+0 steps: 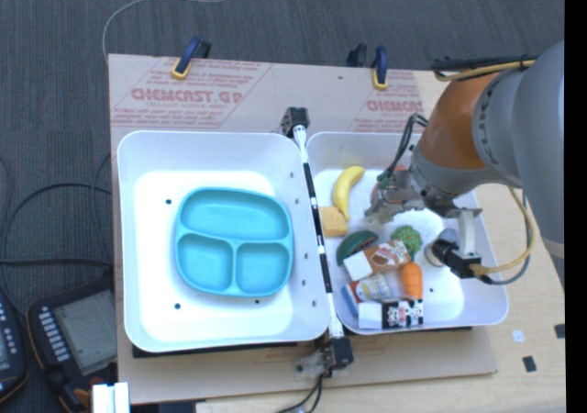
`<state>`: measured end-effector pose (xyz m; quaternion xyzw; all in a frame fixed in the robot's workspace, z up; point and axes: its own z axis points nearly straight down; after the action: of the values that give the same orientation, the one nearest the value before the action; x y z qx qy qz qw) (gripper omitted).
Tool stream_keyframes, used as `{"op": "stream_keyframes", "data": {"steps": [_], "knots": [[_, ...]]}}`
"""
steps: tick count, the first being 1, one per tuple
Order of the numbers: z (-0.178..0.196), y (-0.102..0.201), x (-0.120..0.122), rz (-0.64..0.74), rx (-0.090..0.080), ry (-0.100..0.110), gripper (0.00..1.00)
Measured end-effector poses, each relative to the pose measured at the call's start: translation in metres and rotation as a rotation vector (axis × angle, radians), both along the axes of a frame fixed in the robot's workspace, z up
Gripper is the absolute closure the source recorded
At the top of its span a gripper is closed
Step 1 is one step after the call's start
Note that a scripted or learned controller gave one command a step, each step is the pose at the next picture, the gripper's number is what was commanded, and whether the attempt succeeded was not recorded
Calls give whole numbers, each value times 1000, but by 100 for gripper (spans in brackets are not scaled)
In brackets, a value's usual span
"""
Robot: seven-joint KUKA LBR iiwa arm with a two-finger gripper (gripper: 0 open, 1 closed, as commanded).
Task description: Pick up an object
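My gripper (385,202) hangs low over the middle of the right white bin (486,306), on the grey arm with its orange band (456,131). Just left of it lies a yellow banana (347,187), with a yellow wedge (331,219) below that. Below the gripper sit a green broccoli (407,239), a dark green piece (356,242), an orange-and-white packet (386,257), an orange carrot (412,278) and a black-and-white carton (394,314). The wrist hides whatever is directly under the gripper.
The left white bin (138,182) holds a blue three-compartment plate (234,241). A metal divider rail (312,209) runs between the bins. Blue clamps (189,54) (379,67) pin the cardboard at the back. Cables (514,255) loop beside the arm on the right.
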<state>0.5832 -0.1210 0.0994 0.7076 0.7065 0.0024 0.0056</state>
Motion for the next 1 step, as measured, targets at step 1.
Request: {"op": "stream_keyframes", "data": {"steps": [1], "knots": [[0, 0, 0, 0, 0, 0, 0]]}}
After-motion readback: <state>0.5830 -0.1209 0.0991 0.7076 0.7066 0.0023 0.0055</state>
